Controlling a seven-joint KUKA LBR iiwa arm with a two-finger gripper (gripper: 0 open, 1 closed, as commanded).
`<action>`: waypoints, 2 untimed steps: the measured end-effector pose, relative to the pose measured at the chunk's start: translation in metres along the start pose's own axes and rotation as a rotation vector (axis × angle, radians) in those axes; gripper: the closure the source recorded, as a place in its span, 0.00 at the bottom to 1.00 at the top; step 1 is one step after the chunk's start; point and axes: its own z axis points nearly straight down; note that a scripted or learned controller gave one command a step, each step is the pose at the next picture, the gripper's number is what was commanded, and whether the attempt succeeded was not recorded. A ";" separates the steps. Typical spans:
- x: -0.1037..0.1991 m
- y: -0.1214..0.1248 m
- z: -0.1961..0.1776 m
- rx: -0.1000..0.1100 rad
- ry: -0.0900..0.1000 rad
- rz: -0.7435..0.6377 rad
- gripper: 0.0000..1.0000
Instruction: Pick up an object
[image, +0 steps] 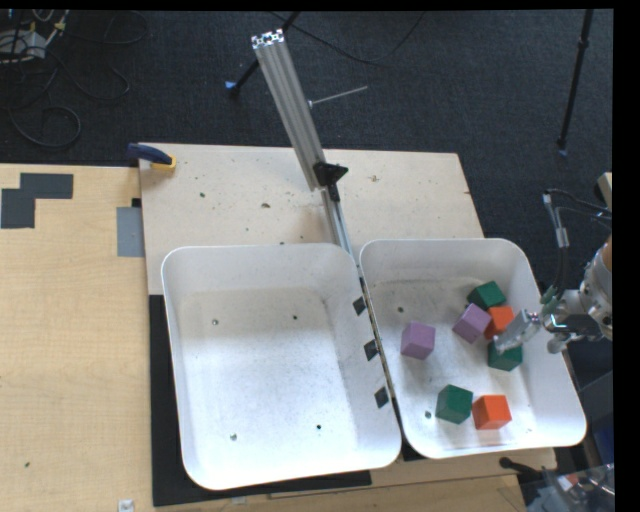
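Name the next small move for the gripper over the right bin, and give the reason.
Probably a short descent onto the green block beneath the gripper. The gripper sits at the right bin by a tight cluster: orange block, purple block, another green block. Nothing appears held yet.

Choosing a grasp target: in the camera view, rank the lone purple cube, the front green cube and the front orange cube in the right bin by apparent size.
1. front green cube
2. lone purple cube and front orange cube, too alike to separate.
All three differ only slightly, and the front pair sits nearer the camera, so the order is unsure.
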 end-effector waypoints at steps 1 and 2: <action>-0.001 0.000 -0.002 -0.004 -0.001 0.002 0.00; 0.003 0.010 0.053 0.000 0.000 0.002 0.00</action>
